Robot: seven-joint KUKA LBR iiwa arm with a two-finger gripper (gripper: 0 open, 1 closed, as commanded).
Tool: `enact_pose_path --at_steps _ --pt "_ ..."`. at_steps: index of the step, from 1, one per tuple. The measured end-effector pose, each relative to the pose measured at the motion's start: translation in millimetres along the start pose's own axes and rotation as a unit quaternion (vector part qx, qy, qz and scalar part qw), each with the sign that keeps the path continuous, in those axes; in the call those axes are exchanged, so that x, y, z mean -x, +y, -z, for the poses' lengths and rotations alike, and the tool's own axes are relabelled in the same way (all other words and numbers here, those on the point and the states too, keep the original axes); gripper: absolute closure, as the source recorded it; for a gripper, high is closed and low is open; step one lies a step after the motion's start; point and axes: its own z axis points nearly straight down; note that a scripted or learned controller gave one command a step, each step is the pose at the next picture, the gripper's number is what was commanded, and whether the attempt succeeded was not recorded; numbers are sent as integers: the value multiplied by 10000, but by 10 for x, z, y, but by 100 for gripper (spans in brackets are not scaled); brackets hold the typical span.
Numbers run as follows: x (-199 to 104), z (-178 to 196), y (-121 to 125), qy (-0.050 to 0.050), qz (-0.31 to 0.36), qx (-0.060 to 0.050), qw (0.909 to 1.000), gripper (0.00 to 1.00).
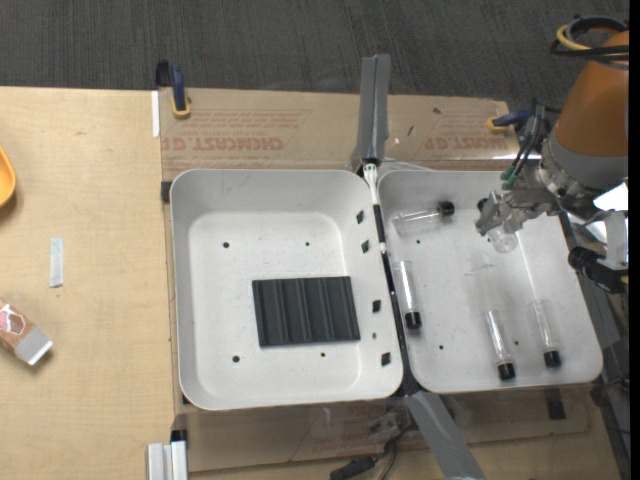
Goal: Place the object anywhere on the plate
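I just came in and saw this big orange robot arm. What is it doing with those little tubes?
The robot's gripper is over the right white bin, and a clear tube seems to hang at its tip. Four more clear tubes with black caps lie in that bin: one near the top, one by the left wall and two near the front. The dark ridged plate sits in the left bin with nothing on it yet, so the tube hasn't been delivered.
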Motion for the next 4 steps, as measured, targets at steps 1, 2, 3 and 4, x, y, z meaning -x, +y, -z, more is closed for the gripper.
enact_pose_path --at_steps 1,2,3,4 --pt "-567 1126 -290 -3 1924 12 9813 100" --pt "-999 1512 -1001 -2 273 -4 9996 100" --pt "-1731 877 -860 4 3531 -4 9356 100" --pt "-2519 566 -949 1 3578 -5 9338 100"
